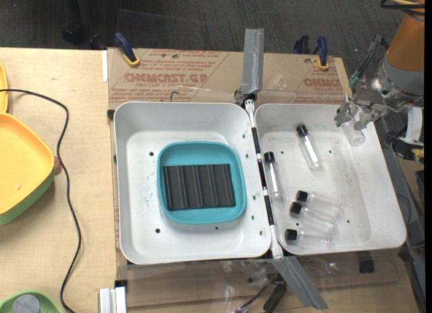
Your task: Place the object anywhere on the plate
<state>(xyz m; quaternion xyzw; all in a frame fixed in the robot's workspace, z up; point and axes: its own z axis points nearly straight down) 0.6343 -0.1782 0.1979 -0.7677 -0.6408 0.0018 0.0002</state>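
— where are the vials?
— five clear black-capped vials (308, 146) lie in the right bin (378, 237), one against the divider. the teal plate (200, 215) sits in the left bin (135, 170).
— and the hand?
— the hand (352, 117) hovers at that bin's upper right corner, apart from them; can't tell its grip.

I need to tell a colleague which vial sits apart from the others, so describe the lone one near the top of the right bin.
Look in the right bin. In its upper middle lies one clear vial with a black cap, tilted, alone; the other vials cluster at the bottom left.
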